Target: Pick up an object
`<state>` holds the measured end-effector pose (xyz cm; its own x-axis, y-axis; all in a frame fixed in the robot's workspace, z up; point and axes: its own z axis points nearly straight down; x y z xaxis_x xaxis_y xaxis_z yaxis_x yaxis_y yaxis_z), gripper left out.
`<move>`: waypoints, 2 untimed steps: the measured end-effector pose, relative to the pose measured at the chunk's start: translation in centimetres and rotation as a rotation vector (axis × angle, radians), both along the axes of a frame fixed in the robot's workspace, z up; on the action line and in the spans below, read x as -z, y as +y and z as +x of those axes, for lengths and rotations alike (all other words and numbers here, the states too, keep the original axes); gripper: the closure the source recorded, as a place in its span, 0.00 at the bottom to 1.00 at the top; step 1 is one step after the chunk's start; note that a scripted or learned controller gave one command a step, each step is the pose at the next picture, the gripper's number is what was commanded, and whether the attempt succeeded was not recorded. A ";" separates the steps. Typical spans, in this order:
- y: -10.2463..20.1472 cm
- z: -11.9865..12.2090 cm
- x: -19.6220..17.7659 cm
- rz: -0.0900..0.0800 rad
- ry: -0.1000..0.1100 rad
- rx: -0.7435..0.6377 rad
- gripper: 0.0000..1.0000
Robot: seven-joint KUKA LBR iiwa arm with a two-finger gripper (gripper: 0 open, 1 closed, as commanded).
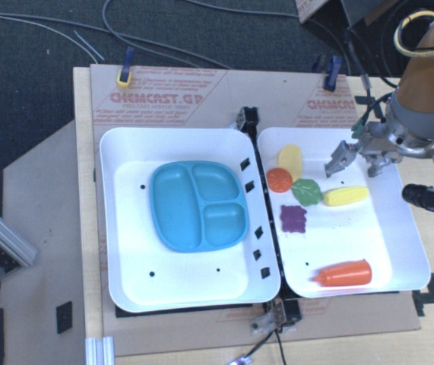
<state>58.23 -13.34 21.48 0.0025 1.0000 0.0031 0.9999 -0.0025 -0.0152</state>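
Observation:
The right bin holds several toy foods. A yellow lemon-like piece lies at the back, with a red-orange ball just in front of it. To their right are a green piece and a yellow corn cob. A purple piece lies in the middle and an orange carrot near the front wall. My gripper hangs over the back of this bin, just above and behind the corn cob. Its fingers are open and nothing is between them.
The left bin holds a blue divided plate. A black divider strip runs between the two bins. Clamps hold the board at the back. Cables lie on the dark floor behind the bench.

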 end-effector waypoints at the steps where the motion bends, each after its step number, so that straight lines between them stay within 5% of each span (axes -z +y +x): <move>1: 0.0 0.3 -0.8 -0.002 -0.014 -0.003 0.00; 2: 0.5 -0.5 3.9 -0.001 -0.011 -0.002 0.00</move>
